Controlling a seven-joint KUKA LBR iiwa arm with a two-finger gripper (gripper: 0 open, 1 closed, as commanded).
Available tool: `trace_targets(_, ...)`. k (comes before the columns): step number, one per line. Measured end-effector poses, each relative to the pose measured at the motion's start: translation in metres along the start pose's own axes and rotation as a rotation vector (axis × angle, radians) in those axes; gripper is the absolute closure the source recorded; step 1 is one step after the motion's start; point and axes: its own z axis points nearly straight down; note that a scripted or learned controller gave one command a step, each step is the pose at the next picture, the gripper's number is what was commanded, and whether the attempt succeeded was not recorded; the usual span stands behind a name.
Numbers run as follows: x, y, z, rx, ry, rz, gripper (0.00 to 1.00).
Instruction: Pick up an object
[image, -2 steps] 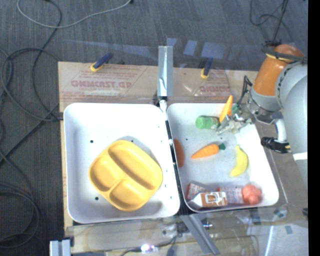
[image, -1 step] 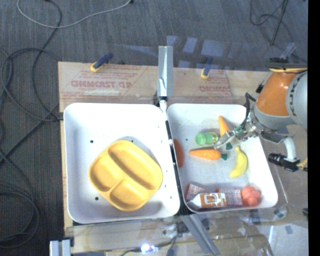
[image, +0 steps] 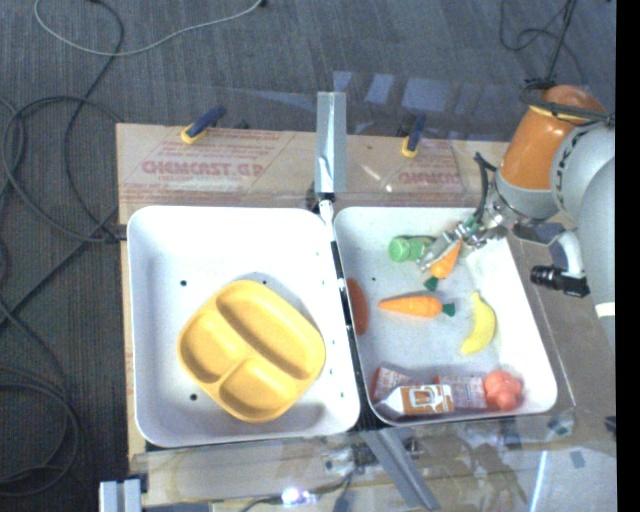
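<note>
Grey metal two-finger gripper (image: 452, 243) grips a small orange carrot-shaped toy (image: 445, 260) over the right white bin's (image: 530, 330) upper part.

The fingers are narrowed around the small carrot, which hangs tilted just beside a green bottle-like object (image: 408, 248). Lower in the same bin lie a larger orange plastic carrot with a green tip (image: 412, 306), a yellow plastic banana (image: 480, 325), a brown-and-white flat packet (image: 425, 394) and a red round fruit toy (image: 504, 389). A yellow three-section plastic tray (image: 252, 348) sits in the left white bin (image: 160, 260).
</note>
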Motion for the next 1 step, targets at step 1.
trace_targets(1,-0.0011,-0.0021,-0.0061,0.004,-0.006,-0.004,1.0)
